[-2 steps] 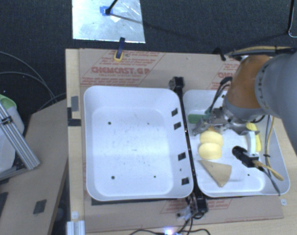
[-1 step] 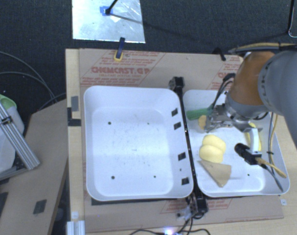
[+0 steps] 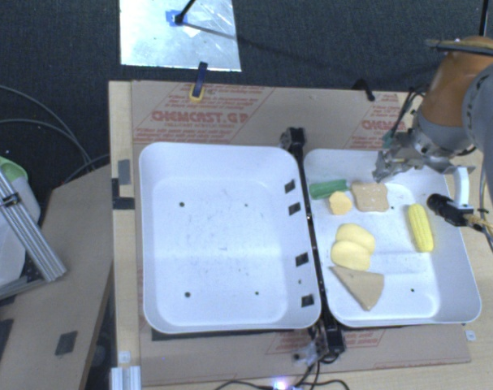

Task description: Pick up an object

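Note:
The right bin (image 3: 453, 295) holds several food items. A tan bread slice (image 3: 369, 197) lies near its far edge, with a small yellow piece (image 3: 340, 204) and a green stick (image 3: 327, 188) to its left. A yellow corn cob (image 3: 421, 227) lies on the right. Two yellow lumps (image 3: 353, 246) sit in the middle, and a tan wedge (image 3: 360, 286) lies close to the front. My gripper (image 3: 386, 167) hangs low over the bin's far edge, just above and behind the bread slice. Nothing shows in its grasp.
The left bin (image 3: 222, 234) stands beside the right one, with a black divider (image 3: 304, 218) between them. A cardboard sheet (image 3: 230, 112) lies under both bins. A silver plate (image 3: 179, 21) lies behind them. The arm's grey body and orange band (image 3: 461, 88) rise at the right.

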You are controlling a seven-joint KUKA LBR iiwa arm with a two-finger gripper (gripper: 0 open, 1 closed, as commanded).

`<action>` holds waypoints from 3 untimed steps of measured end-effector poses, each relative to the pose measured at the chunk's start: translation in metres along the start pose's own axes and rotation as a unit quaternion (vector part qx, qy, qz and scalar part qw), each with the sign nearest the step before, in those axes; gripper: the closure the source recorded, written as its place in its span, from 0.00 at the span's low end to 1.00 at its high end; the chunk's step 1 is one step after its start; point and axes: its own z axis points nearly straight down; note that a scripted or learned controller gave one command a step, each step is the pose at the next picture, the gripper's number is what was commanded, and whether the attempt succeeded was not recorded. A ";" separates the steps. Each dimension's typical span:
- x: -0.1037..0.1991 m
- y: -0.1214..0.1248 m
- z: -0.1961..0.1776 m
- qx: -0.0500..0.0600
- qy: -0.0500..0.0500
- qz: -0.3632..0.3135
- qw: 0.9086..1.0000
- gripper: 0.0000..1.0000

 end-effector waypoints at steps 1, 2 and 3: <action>0.074 0.010 0.016 0.005 0.004 -0.006 1.000 1.00; 0.140 -0.064 -0.057 0.004 0.005 -0.006 1.000 1.00; 0.136 -0.061 -0.064 0.004 0.003 -0.003 1.000 1.00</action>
